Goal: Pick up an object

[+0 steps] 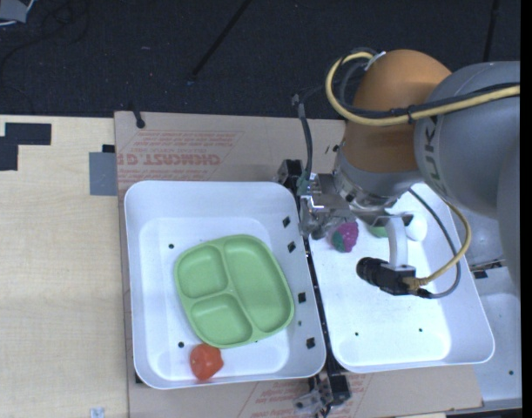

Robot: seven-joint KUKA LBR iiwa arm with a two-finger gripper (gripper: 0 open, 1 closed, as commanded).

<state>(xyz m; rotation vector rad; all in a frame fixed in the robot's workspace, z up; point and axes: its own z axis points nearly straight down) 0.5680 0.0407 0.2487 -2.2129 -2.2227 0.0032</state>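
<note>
Two shallow white bins are set side by side on the bench. The left bin [152,233] holds a light green divided plate [235,290] with three compartments, laid flat and turned at a slant. Just off the plate's lower left corner, a small red-orange object [206,361] is seen on the bin floor, close to the near wall.

The grey arm [474,120], with its orange band [396,103], is reached in over the right bin [405,329], and its wrist is positioned above that bin's far left corner. The gripper [335,220] is pointed down beside the wall dividing the two bins. The state of the jaws cannot be told, since they are largely hidden under the wrist and its mounting hardware.

A small magenta object [345,235] is seen on the floor of the right bin, directly at the gripper's lower end; whether it is touched or merely lies just beside the tip cannot be told. A small green object [379,228] is partly visible just to its right, under the wrist, and a small white rounded object [415,228] lies a little further right. A black cylindrical part [379,274], joined to a yellow cable [448,264], hangs over the middle of the right bin, nearer the camera than the magenta object.
</note>
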